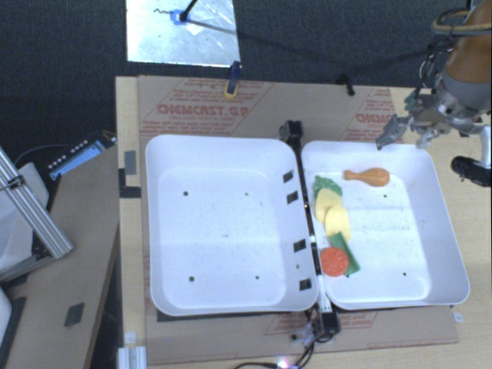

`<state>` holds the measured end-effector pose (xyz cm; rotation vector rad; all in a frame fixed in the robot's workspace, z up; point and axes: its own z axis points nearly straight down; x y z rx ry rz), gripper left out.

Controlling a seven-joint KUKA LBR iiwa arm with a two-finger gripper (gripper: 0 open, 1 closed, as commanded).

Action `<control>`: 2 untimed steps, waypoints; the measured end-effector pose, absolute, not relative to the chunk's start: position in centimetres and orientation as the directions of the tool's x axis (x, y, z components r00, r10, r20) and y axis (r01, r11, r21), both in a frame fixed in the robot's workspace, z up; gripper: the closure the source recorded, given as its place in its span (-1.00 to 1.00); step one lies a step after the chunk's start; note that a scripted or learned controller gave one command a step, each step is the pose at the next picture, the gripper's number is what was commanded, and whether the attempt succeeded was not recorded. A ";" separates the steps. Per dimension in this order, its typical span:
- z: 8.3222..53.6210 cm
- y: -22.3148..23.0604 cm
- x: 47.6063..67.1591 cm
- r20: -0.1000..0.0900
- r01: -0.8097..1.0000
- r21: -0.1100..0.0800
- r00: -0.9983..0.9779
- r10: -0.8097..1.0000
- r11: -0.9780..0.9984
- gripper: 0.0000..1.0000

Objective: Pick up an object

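The right bin (438, 237) holds several toy foods. A brown drumstick (368, 177) lies near its back. Along its left wall sit two yellow pieces (332, 211) on a green strip (326, 184), with a red tomato-like piece (334, 261) toward the front. My gripper (405, 135) hangs over the back rim of the right bin, up and to the right of the drumstick. Its fingers are spread open with nothing between them.
The left bin (223, 221) sits beside the right one, joined by a black hinge strip (301, 206). Both rest on a cardboard sheet (200, 106). A shiny metal plate (181, 21) lies behind, and an aluminium rail (31, 214) stands at far left.
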<state>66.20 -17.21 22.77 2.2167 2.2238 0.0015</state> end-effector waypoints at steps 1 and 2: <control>24.3 -7.8 64.5 0.003 1.000 0.003 -0.012 1.000 0.012 -1.00; 20.9 8.6 63.7 0.006 1.000 0.000 -0.019 1.000 0.019 -1.00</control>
